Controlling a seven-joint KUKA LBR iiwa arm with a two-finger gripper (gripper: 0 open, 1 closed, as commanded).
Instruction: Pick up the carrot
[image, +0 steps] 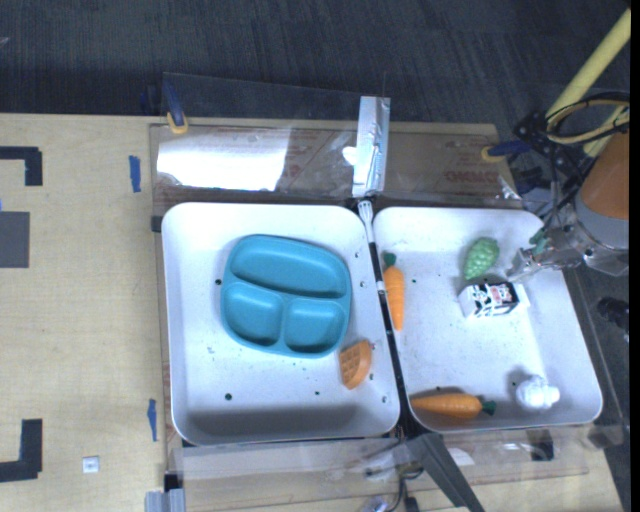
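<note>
Lying against the right bin's (575, 330) left wall, one carrot (394, 294); another (447, 405) along its front edge. Gripper (545, 252) near the right edge, jaw state cannot be told. Likely light, rigid, slick: grasp mid-body, across the width

Two carrots (394, 292) (450, 404) lie in the right bin (575, 330); gripper (535, 255) near its rim.

My bench is lit evenly and fairly brightly from overhead, so the two shallow white plastic bins (190, 330) show only soft shadows along their near walls. Strong glare washes out the clear plastic sheet (225, 165) behind the left bin. The whole view is slightly soft, and my grey and orange arm (605, 200) at the right edge is blurred.
</note>
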